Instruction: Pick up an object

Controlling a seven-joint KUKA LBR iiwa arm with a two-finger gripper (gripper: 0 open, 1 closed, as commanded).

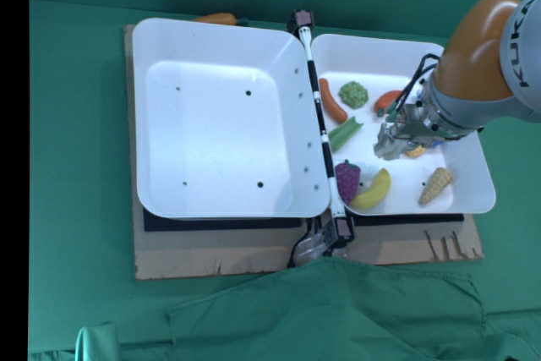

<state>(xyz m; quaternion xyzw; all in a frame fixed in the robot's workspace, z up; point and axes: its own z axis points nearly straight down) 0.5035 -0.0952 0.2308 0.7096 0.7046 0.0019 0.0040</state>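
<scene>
Setting: robotics lab test bench; green cloth (76, 139) draped over the whole surface and backdrop, loosely bunched at the front edge; two shallow white bins (224, 110) side by side on a cardboard sheet (211, 258); grey industrial arm with orange band (478, 42) reaching in; plastic toy food (372, 190) as test objects in the right bin (469, 190).

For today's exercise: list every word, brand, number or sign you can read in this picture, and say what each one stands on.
"KU": black letters on the grey arm at the picture's right edge, just past the orange band; the word is cut off by the frame.
No readable text on the two white bins, the toy foods, the cardboard or the green cloth.
</scene>
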